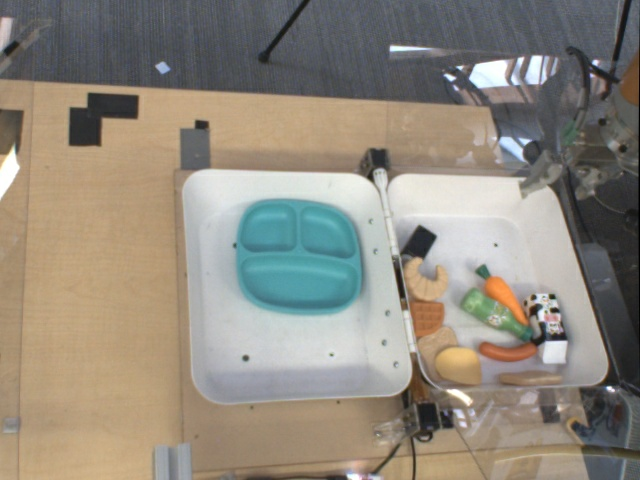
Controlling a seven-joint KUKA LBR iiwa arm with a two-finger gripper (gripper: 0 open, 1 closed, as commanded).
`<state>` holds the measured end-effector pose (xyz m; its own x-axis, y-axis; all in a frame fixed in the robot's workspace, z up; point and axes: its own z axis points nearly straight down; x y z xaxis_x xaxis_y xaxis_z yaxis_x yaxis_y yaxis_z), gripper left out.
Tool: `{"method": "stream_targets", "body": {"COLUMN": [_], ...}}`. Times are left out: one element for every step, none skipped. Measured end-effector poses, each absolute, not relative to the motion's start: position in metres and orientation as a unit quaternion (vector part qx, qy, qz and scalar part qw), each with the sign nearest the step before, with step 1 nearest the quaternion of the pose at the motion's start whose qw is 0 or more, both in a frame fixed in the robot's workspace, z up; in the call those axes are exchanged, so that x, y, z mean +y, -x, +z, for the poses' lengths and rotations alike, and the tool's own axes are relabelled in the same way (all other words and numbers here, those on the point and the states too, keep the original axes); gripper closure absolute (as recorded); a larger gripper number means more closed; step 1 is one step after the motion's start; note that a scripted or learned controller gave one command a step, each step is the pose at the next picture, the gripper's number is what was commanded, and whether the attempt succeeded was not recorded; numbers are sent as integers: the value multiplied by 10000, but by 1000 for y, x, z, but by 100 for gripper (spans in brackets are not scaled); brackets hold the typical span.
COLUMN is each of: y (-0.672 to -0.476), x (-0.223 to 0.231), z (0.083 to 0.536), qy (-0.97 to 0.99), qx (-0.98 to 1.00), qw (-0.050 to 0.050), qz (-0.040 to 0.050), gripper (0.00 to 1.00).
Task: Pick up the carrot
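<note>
The carrot (503,293), orange with a small green top, lies in the right bin (470,208), right of its middle. It points down and to the right. Its lower side rests against a green bottle-shaped toy (488,310). A black-and-white cow-patterned carton (546,319) stands just to the carrot's right.
Also in the right bin are a croissant (428,280), a waffle (428,318), a yellow rounded item (458,365), a red sausage (507,351), a tan stick (530,377) and a black block (417,241). The left bin (215,348) holds a teal divided plate (298,256).
</note>
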<state>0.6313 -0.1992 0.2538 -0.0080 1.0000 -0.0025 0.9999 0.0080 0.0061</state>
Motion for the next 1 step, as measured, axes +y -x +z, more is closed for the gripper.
{"method": "stream_targets", "body": {"y": [-598], "x": [-204], "z": [105], "qy": [-6322], "qx": [7748], "qw": [-34], "qz": [-17], "gripper": [0]}}
